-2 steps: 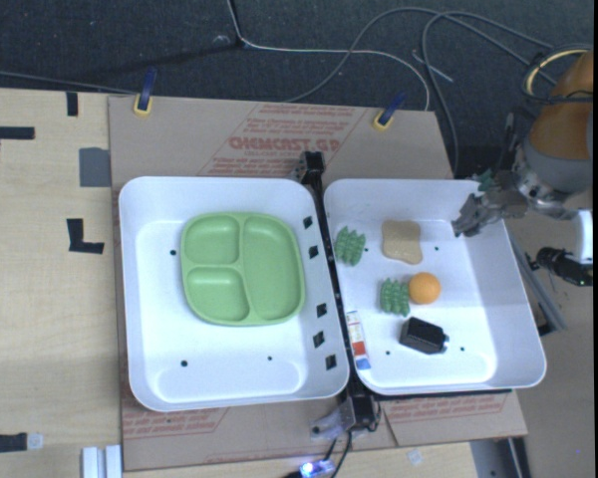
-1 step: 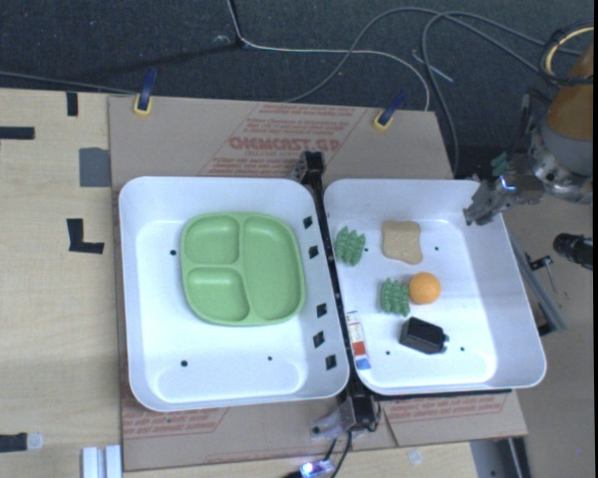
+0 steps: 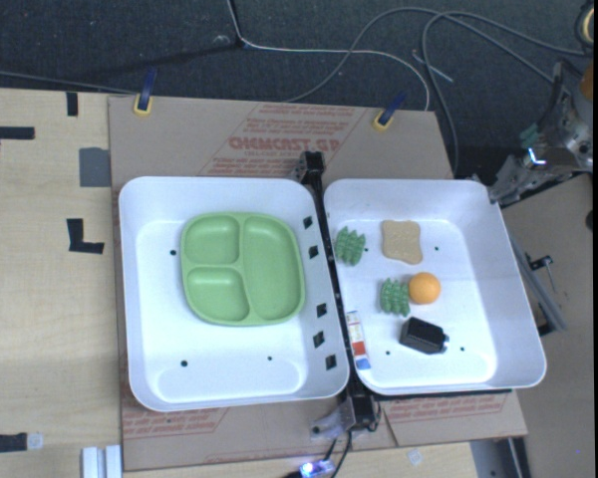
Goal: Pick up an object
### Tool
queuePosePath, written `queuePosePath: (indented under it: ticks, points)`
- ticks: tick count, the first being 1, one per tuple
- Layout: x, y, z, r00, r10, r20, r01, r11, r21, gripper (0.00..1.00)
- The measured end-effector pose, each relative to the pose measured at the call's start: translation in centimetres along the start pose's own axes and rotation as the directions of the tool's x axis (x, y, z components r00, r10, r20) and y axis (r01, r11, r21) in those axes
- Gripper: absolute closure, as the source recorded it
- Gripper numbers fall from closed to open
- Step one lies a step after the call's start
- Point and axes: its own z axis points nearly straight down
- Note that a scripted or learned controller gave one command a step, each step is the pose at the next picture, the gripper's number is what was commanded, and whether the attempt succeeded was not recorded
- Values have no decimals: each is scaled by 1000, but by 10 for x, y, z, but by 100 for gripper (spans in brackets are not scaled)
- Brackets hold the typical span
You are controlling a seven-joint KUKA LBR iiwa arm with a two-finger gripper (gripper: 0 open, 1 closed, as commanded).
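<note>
The right bin holds several small objects. A tan slice of bread lies near its far side, with a green leafy toy to its left. An orange ball touches a second green leafy toy in the middle. A black block rests nearer the front. A thin red, white and blue stick lies along the bin's left wall. My gripper hangs at the far right, beyond the bin's back right corner and away from all the objects.
The left bin carries a green divided plate. Black clips run along the seam between the bins. Cables trail across the dark floor behind the bench. Cardboard lies under both bins.
</note>
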Motion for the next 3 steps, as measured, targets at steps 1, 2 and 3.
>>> queuePosePath:
  ticks: [1,2,3]
  points:
    - [46,-23,2,1000,-3,-4,3,1000,7,100]
    - [101,-39,21,1000,-4,-5,4,1000,9,100]
    - [147,-62,37,1000,-3,-4,3,1000,10,100]
